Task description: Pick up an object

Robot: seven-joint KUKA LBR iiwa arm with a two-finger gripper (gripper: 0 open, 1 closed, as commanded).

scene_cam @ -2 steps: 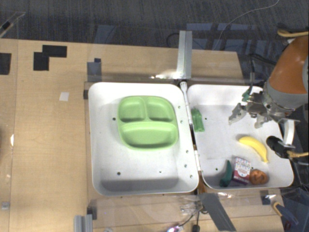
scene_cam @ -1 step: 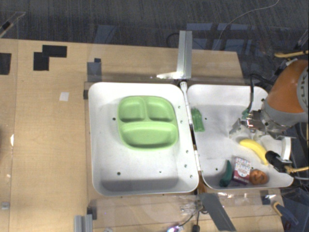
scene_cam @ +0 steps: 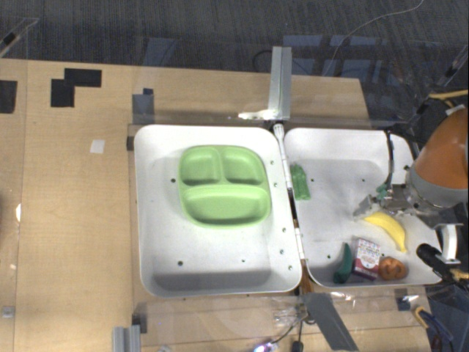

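Here the gripper (scene_cam: pixel 375 200), its opening impossible to tell, hangs in the right bin (scene_cam: pixel 330 160) just above the banana (scene_cam: pixel 390 228), whose long axis runs ten-to-four o'clock.

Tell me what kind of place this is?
Likely a robot lab's bin-picking test bench: two white bins on a wooden bench, a green divided plate in one, a banana near the arm, loose cables.

2 white bins counted: left bin (scene_cam: pixel 146 218), right bin (scene_cam: pixel 330 160). 1 green divided plate (scene_cam: pixel 222 184). 1 banana (scene_cam: pixel 390 228). 1 light green block (scene_cam: pixel 299 182). 1 dark green piece (scene_cam: pixel 344 264). 1 small carton (scene_cam: pixel 367 259). 1 reddish-brown round item (scene_cam: pixel 393 268).
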